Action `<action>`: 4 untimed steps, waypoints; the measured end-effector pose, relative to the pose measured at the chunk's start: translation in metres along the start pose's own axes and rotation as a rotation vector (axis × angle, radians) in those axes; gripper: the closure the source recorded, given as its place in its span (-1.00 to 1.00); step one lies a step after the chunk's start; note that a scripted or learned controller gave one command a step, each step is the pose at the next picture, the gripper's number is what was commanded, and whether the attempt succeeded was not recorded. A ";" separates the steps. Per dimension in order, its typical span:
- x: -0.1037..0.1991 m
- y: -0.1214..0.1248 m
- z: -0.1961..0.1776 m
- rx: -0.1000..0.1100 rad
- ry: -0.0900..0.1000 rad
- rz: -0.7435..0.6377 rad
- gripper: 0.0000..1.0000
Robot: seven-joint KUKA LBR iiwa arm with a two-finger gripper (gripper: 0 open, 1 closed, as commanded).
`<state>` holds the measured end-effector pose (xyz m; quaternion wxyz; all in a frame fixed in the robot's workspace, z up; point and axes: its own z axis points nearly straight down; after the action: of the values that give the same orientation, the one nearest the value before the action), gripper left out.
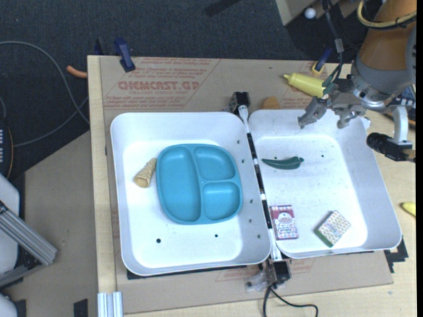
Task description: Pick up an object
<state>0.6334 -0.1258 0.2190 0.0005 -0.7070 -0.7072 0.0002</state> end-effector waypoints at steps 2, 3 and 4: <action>0.017 -0.049 0.135 0.001 0.000 0.001 -1.00; 0.017 -0.049 0.125 -0.001 0.000 0.003 1.00; 0.086 -0.041 0.034 -0.002 0.000 -0.001 1.00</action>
<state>0.5919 -0.0395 0.1853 -0.0002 -0.7065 -0.7077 -0.0008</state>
